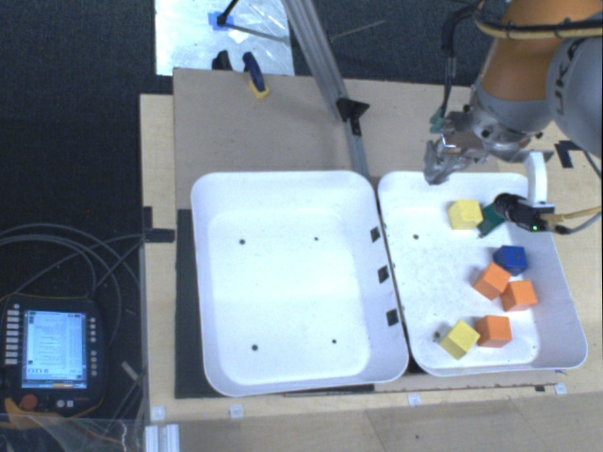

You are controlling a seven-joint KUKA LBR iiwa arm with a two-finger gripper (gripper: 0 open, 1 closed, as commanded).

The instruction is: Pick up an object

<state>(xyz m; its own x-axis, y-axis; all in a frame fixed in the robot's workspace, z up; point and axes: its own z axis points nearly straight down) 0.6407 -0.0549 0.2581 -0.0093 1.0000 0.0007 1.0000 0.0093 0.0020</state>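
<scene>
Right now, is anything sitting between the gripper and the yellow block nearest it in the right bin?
Nothing visible does. The gripper hangs over the far edge of the right bin, and the yellow block lies just in front of it on bare bin floor. A green piece touches the block's far side, away from the gripper.

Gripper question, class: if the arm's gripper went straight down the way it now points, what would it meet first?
Probably bare floor of the right bin near its far edge. The gripper hangs over that spot, with the nearest yellow block off to one side. Depth is hard to judge from this slanted view.
</scene>
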